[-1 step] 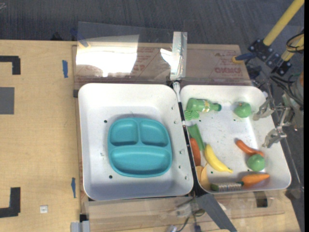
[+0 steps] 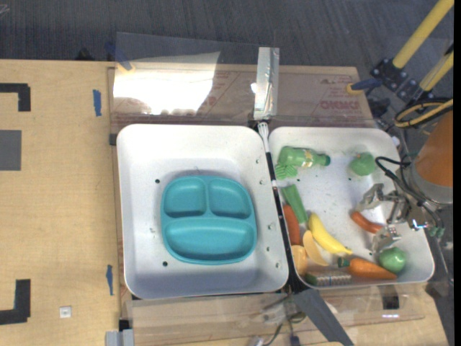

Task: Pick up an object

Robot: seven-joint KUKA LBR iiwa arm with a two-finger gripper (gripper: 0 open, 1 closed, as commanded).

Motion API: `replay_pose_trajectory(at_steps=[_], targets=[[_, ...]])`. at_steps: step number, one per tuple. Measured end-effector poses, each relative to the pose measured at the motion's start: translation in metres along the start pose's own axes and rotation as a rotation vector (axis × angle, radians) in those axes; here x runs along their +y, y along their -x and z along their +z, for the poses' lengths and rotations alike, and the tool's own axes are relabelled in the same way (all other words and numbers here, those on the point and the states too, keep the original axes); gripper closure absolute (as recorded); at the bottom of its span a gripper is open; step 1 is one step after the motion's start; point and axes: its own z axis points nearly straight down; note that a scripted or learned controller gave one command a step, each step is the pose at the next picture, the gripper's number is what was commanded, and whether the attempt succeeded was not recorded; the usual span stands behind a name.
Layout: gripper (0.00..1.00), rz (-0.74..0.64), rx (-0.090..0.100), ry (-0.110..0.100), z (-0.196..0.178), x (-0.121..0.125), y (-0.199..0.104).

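Where the right bin [image 2: 338,137] holds its clutter, the gripper [image 2: 387,218] hangs low over the near right corner, its metal fingers [image 2: 374,195] spread apart with nothing between them, an orange-red piece [image 2: 365,221] lying just beside one tip and a green round fruit [image 2: 392,259] just below the other. A carrot [image 2: 367,268] lies along the near wall, a banana [image 2: 325,237] sits near the bin's left wall beside a long green-and-red vegetable [image 2: 292,209], and a green bottle-like toy [image 2: 299,159] and a pale green lump [image 2: 362,165] rest toward the far wall. In the left bin [image 2: 137,150], a teal divided tray [image 2: 209,218] sits in the middle.
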Motion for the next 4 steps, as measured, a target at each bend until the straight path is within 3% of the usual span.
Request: replay_pose_trajectory(at_steps=[1,2,3,4], targets=[[0.0,-0.003,-0.001,0.003,-0.001,0.063,-0.022],[0.0,0.076,-0.005,0.001,-0.001,0.105,-0.001],[0.0,0.035,0.003,0.003,-0.025,0.089,0.053],[0.0,-0.046,-0.002,0.001,-0.003,0.122,0.031]])
